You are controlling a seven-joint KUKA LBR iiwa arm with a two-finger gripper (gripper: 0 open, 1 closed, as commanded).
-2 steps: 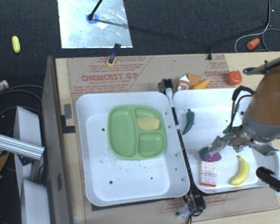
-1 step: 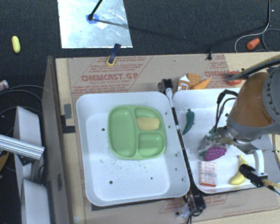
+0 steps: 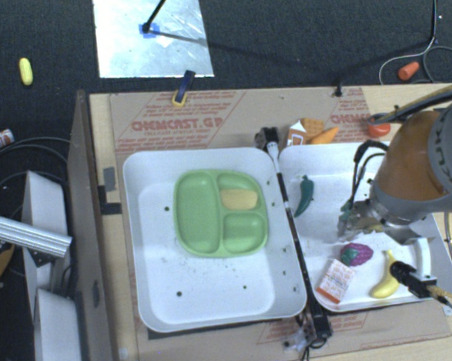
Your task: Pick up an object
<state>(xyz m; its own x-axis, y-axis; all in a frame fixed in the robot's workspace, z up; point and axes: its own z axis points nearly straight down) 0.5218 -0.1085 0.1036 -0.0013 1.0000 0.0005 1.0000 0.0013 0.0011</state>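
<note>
While the pincer, its grip state impossible to tell, hovers low, the purple toy lies just below it.

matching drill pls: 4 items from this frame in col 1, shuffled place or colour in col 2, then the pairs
Column 1:
1. divided plate
2. green pepper toy
3. banana
4. purple toy

Column 2:
A. right bin, near its front edge, yellow
B. left bin, pale green, with a yellow item in its upper right compartment
C. right bin, just below the gripper
D. right bin, upper left part, close to the divider between the bins

Pairs: 1-B, 2-D, 3-A, 4-C
</note>
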